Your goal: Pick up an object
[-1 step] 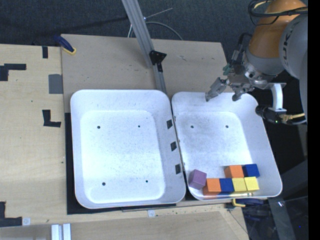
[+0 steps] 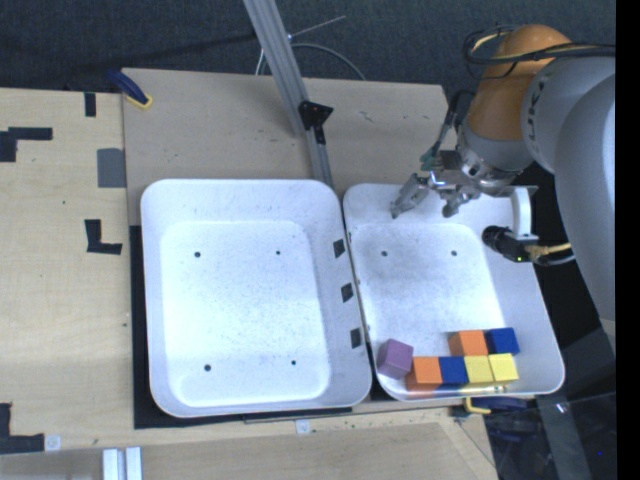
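Spread wide and gripping nothing, the end effector (image 2: pixel 431 202) hangs over the far edge of the right bin (image 2: pixel 520 298), its two fingers (image 2: pixel 404 201) splayed apart above the white rim. The grey arm (image 2: pixel 575 118) with its orange band (image 2: pixel 510 78) reaches in from the right side of the desk (image 2: pixel 200 128).

Well apart from it, at the near end of the same bin, sits a cluster of small blocks. A purple block (image 2: pixel 396 356) lies tilted at the left of the group, just beside an orange block (image 2: pixel 427 370). A blue block (image 2: pixel 452 369) and two yellow blocks (image 2: pixel 490 369) continue the near row to the right, touching one another. Behind them sit a second orange block (image 2: pixel 466 343) and a second blue block (image 2: pixel 502 341), side by side.

To the left, the left bin (image 2: pixel 240 298) lies against the right one. A slanted metal pole (image 2: pixel 285 58) rises from the desk behind the bins.
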Tool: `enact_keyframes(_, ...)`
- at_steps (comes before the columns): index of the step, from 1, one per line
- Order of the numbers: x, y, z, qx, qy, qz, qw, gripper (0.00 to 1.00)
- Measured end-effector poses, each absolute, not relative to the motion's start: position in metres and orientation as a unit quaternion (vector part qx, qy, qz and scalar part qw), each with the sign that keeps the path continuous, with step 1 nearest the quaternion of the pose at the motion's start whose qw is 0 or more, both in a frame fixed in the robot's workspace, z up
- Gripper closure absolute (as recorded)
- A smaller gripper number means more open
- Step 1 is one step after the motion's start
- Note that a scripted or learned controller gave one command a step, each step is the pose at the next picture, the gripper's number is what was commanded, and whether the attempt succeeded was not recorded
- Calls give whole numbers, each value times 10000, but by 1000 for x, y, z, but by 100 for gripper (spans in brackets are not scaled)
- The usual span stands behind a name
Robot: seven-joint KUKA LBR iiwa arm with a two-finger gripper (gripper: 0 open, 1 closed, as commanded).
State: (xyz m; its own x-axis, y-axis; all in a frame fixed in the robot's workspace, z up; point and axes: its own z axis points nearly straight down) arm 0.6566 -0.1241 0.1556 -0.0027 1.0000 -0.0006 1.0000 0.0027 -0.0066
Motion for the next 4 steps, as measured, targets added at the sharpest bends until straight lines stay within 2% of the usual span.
enact_keyframes(1,657,-98,118,-7061,-7081,18,20,0)
enact_keyframes(2,663,-79,197,-7058,-7084,-26,-25,0)
enact_keyframes(3,651,-69,192,-7067,-7075,11,7,0)
enact_keyframes(4,611,-55,192,-7072,-7070,15,10,0)
